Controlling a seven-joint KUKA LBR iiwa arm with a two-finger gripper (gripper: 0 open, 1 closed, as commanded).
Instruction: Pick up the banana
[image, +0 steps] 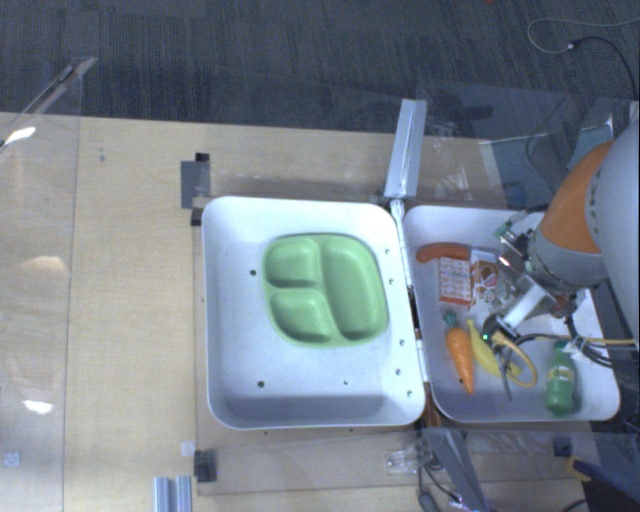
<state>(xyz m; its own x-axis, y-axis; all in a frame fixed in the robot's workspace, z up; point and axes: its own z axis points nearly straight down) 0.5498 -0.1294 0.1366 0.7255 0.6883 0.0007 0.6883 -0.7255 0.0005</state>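
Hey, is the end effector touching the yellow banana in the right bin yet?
Cannot tell. In the camera view the end effector overlaps the yellow banana, beside the orange carrot, but the slanted look hides any gap.

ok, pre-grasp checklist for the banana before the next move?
1. Banana located: ok, it lies in the right bin, between the carrot and the green bottle.
2. Hand over the target: ok, it sits right at the banana's upper end.
3. Fingers open or shut: cannot tell, too small and dark.
4. Banana held: cannot tell, nothing shows it between the fingers.
5. Neighbours at a safe distance: not ok, the carrot lies right beside the banana and could get nudged.
6. Left bin: ok, the green divided tray is well away from the hand.
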